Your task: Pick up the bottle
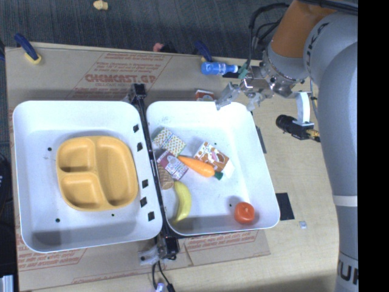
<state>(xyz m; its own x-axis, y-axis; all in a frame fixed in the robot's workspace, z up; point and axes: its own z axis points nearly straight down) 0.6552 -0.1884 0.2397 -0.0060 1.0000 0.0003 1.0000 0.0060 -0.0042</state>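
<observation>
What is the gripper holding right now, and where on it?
Nothing. The gripper hangs open over the far right corner of the right bin, with nothing between its fingers. No bottle can be made out among the bin's items.

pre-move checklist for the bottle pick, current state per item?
1. Bottle located: ok. The blue bottle lies on the cardboard behind the right bin, outside it.
2. Bottle free of clutter: ok, nothing touches it.
3. Tool over the bottle: not ok; it hangs at the right bin's back corner, beside the bottle.
4. Tool holding anything: ok, nothing between its fingers.
5. Bottle's orientation: ok, on its side.
</observation>
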